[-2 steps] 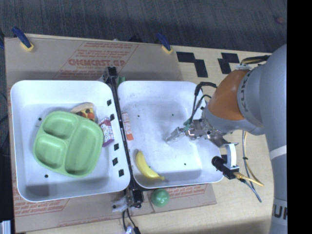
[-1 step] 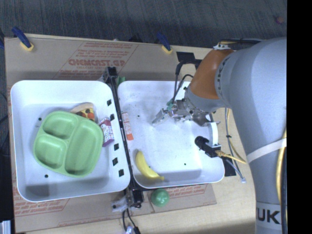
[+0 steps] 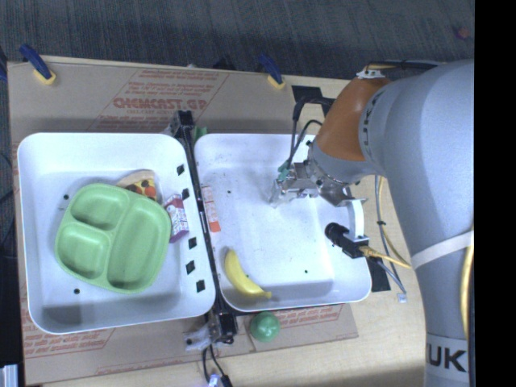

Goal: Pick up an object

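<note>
A yellow banana (image 3: pixel 242 276) lies near the front left corner of the right bin (image 3: pixel 242 156). In the left bin (image 3: pixel 40 160) sits a green divided plate (image 3: pixel 111 236), with a slice of pizza (image 3: pixel 143 185) behind it and a small purple packet (image 3: pixel 176 217) at its right. My gripper (image 3: pixel 289 185) hangs over the upper middle of the right bin, well behind and to the right of the banana, with nothing seen between its fingers.
A green ball (image 3: pixel 264 326) rests on the cardboard in front of the right bin. A black divider with clamps (image 3: pixel 193 208) runs between the bins. The grey arm (image 3: pixel 419 176) covers the bench's right side. Blue clips (image 3: pixel 38 63) pin the cardboard's far edge.
</note>
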`<state>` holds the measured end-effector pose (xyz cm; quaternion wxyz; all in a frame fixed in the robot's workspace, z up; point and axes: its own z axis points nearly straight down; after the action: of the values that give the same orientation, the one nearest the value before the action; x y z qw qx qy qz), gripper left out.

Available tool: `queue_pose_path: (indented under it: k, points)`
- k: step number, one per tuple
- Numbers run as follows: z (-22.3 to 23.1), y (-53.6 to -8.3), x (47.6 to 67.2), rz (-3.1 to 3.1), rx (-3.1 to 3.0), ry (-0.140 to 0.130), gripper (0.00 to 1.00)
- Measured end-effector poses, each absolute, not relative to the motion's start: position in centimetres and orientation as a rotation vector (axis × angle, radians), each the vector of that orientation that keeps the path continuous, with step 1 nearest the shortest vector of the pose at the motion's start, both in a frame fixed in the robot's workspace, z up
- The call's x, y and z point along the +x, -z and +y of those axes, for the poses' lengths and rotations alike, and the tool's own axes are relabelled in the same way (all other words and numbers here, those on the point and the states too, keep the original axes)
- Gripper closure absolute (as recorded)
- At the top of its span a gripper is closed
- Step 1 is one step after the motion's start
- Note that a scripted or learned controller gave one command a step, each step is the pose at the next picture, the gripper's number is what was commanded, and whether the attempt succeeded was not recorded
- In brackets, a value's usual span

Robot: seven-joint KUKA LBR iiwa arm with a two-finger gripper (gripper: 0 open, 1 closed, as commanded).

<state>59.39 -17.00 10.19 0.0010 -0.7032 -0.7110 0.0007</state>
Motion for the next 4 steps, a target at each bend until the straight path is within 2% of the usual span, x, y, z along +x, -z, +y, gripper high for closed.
queue_pose_path:
  k: [1,2,3,4]
  points:
    - [-16.8,-20.9,48.9,-2.226,-2.217,0.000,1.00]
    - [-16.8,-20.9,48.9,-2.226,-2.216,-0.001,0.00]
    - [-4.2,-19.1,52.7,-2.230,-2.211,-0.001,0.00]
    - [-11.5,-9.1,53.7,-2.227,-2.213,-0.006,0.00]
